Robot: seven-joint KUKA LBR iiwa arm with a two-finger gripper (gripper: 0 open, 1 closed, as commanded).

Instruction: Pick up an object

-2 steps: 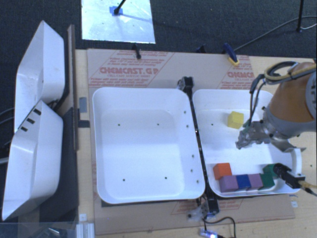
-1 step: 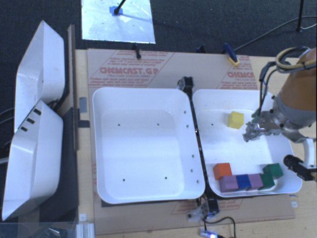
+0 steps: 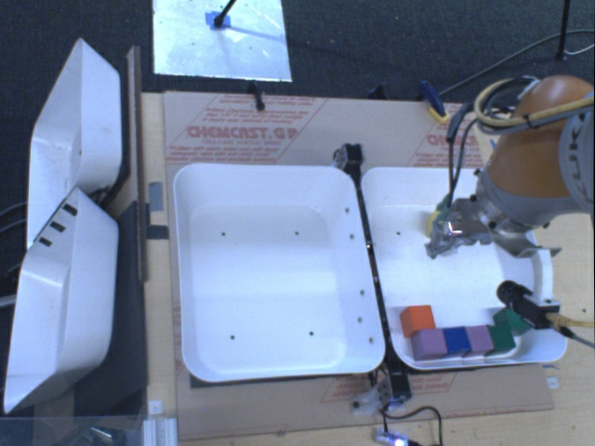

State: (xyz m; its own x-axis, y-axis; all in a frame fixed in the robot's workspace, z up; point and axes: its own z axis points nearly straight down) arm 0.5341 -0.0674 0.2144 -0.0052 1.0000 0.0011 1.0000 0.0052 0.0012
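White bins (image 3: 279, 179), blocks (image 3: 456, 340), tool (image 3: 444, 241) above

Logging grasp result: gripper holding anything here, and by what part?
Nothing visibly held. The gripper is over bare floor of the right bin, apart from the orange block and other blocks along the near wall.

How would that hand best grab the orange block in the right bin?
Probably from straight above the orange block, pinching its left and right faces. Those sides look free; its near side seems to sit against the purple block, so fingers likely won't fit there.
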